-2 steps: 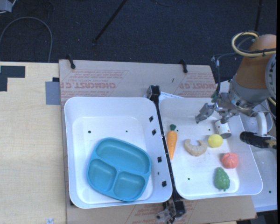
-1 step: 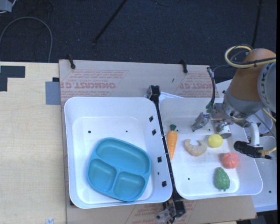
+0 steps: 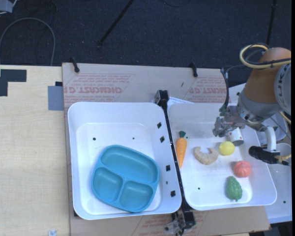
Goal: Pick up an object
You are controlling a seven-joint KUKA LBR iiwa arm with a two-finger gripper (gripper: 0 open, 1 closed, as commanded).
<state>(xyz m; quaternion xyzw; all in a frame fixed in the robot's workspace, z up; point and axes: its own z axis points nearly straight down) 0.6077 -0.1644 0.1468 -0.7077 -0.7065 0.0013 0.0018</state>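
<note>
Camera view looks down on two white bins sitting side by side. On the left, one bin (image 3: 78, 132) has a blue tray (image 3: 125, 177) with three parts lying flat in it. On the right, the other bin (image 3: 196, 200) has toy foods in it. A carrot (image 3: 180, 150) lies along its left wall. A tan curved piece (image 3: 205, 155) sits near the middle, and a yellow lemon (image 3: 226, 148) is just beside it. A red tomato (image 3: 242, 168) and a bumpy green veggie (image 3: 233, 188) sit lower down, well apart from the carrot. Up above the lemon hangs the gripper (image 3: 226, 128), very close to it. I cannot tell how its pincer stands, and nothing shows between its tips.
</note>
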